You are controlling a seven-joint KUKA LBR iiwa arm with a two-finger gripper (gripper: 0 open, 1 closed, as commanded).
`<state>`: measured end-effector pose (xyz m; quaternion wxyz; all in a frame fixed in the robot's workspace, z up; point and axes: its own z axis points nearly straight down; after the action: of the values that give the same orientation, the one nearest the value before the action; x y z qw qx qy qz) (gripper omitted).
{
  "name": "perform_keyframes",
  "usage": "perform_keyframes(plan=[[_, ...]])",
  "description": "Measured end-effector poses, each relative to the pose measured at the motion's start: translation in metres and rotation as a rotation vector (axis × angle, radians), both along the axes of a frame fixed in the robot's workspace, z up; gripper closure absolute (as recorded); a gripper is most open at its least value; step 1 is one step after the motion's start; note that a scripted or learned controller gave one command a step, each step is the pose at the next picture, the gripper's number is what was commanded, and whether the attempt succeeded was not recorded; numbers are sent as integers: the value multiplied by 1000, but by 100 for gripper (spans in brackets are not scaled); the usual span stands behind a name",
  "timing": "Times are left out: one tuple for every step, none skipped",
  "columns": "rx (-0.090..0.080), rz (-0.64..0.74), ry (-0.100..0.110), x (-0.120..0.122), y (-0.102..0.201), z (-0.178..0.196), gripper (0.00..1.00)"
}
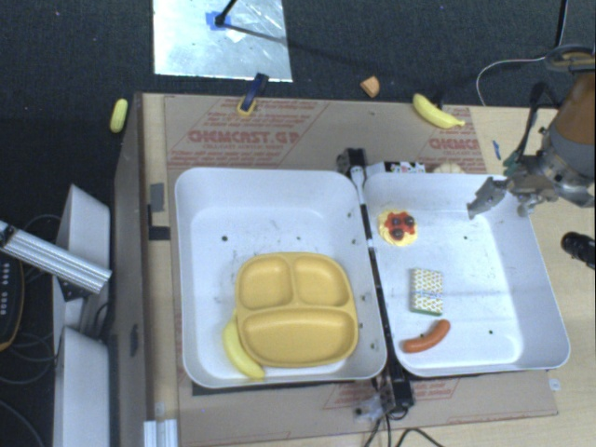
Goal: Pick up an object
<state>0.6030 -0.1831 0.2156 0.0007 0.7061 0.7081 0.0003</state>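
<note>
From the camera above the table, two white bins sit side by side, their inner walls touching along a dark seam. The left bin (200,250) holds a yellow divided plate (296,307), lying flat with its three compartments up, and a yellow banana (240,350) tucked against the plate's near-left edge, partly under its rim. That crowding would make the banana awkward to reach from above.

The right bin (535,287) holds three small things set well apart from one another, which leaves room for the jaws to come down around any one of them. Nearest the far-left corner is a small round toy pizza (399,227), yellow with red and dark toppings, lying flat. Toward the middle lies a small block (426,291), pale with a green and white pattern, resting on a broad face. Near the front wall is a sausage (426,336), orange-red, slim and slightly curved, lying on its side.

The gripper (507,194) hangs over the far-right part of the right bin, above the bin floor and well apart from all three things. Whether the jaws are spread or closed I cannot tell; nothing is seen between them.

No object has been picked yet, by my judgement. The block looks the easiest target: straight sides, free on every side.

Outside the bins, another banana (436,112) lies on the far table edge.
</note>
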Motion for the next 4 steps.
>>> perform_keyframes(plan=[[1, 2, 1, -43, 52, -31, 0], [1, 0, 2, -37, 64, -92, 0], [1, -2, 1, -78, 81, -132, 0], [1, -1, -1, -77, 81, -121, 100]])
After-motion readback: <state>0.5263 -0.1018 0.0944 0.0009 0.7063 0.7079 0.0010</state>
